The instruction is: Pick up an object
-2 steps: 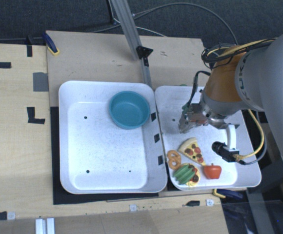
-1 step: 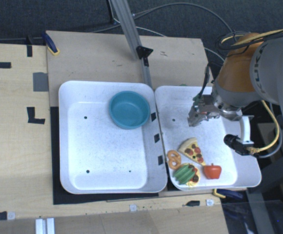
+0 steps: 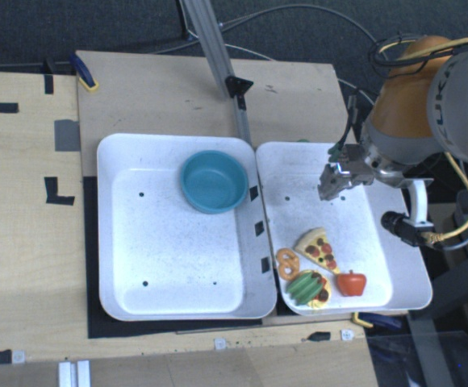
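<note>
Two shallow white plastic bins, the left bin and the right bin, show smooth, lightly speckled surfaces with a soft sheen, resting on a matt, pale wooden bench top. A round teal plastic bowl looks smooth and faintly glossy. Toy foods of moulded plastic, a pizza slice, a brown pretzel, a green leafy piece and a glossy red tomato, catch the light. The dull grey metal gripper hangs below the arm's satin orange band. A brushed metal strut gleams above.
</note>
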You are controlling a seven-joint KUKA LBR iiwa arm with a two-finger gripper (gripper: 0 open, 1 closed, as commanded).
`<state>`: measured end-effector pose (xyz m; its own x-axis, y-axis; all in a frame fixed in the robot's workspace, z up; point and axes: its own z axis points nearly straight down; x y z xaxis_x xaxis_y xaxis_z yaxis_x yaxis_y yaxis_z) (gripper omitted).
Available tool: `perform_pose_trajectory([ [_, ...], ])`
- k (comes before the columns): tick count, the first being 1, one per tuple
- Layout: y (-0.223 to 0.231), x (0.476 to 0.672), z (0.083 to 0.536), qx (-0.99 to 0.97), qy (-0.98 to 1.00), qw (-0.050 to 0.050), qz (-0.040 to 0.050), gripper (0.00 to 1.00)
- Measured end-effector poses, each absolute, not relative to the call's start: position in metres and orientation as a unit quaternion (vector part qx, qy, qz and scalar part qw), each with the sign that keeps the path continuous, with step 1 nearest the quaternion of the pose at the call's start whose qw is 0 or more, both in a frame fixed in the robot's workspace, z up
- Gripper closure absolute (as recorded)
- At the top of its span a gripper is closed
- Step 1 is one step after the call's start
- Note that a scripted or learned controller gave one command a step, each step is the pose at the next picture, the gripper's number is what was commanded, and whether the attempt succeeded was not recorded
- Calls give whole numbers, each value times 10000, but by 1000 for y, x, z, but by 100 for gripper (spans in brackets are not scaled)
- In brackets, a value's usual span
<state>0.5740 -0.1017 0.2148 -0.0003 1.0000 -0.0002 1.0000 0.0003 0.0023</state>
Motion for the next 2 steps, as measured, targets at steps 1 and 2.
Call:
perform_pose_trajectory([
  [1,-44,567,210,7054,7088,-8,1,100],
  [2,8,564,211,7055,7087,-8,0,100],
])
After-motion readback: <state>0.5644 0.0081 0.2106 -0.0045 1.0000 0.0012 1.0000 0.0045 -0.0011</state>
